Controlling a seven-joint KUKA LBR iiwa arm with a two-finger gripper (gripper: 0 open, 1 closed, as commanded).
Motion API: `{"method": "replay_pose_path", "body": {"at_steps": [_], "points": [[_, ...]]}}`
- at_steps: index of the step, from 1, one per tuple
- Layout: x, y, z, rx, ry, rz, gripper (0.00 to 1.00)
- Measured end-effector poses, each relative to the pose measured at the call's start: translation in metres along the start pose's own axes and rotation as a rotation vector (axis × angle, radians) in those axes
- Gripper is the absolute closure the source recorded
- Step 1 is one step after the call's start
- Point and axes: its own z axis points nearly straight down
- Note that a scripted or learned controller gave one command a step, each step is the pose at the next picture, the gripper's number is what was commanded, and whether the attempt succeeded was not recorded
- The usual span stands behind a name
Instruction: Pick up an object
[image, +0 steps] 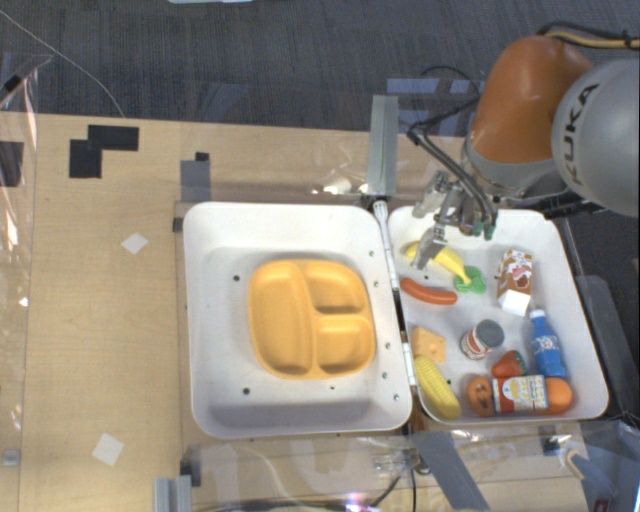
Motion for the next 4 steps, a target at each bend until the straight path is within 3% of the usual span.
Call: {"method": "replay_pose_path", "body": {"at_steps": [1, 2, 3, 4], "points": [[-0.012, -0.046, 0.043, 0.006, 0.014, 0.147, 0.00], [-0.003, -0.057, 0.086, 0.001, 0.002, 0.217, 0.00], [0.011, -0.049, 0.105, 0.007, 0.010, 0.467, 0.00], [0.007, -0.047, 0.091, 0.003, -0.001, 0.459, 1.00]]}}
